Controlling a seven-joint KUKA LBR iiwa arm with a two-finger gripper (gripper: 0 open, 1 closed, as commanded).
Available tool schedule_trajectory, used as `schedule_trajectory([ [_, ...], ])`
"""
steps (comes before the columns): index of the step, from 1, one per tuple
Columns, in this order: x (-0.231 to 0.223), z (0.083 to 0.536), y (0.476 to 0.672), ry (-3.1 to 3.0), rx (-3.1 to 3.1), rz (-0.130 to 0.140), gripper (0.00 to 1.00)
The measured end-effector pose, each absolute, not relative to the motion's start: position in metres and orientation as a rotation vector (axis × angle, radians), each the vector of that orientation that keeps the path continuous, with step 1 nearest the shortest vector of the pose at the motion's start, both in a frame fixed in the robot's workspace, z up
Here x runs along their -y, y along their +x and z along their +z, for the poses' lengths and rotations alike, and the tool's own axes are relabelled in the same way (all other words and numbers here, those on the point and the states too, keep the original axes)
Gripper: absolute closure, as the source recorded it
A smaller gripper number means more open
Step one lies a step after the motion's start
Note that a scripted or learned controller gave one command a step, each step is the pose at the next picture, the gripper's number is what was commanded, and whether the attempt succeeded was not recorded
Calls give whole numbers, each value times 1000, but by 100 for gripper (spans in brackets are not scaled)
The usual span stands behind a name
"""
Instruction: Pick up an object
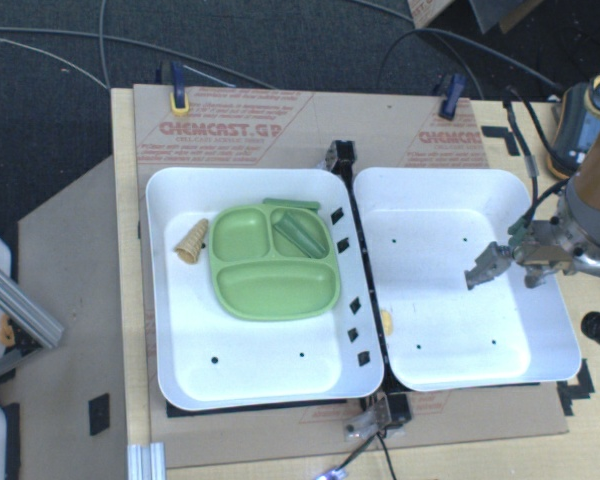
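Note:
My gripper (508, 271) hovers over the right side of the right bin (450, 193), its fingers (483, 267) spread open with nothing between them. In the left bin (170, 298) lies a light green divided plate (272, 286). A darker green piece (300, 233) rests in its upper right compartment. A tan waffle cone (191, 241) lies just left of the plate. A small yellow object (385, 320) sits at the right bin's left wall, by the divider, well left of the gripper.
Both bins rest on a cardboard sheet (230, 123) held by blue clamps (178, 85) at the back. Black clips (341, 155) join the bins along the middle. Cables (540, 128) trail near the arm at the right.

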State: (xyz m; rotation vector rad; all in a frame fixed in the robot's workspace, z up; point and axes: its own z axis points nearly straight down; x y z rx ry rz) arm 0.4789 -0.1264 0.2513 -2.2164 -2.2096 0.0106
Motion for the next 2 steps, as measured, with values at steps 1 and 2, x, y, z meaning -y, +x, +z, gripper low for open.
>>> schedule_trajectory([
  [1,126,257,481,-2220,2221,0,0],
  [2,131,195,483,-2217,2215,5,0],
])
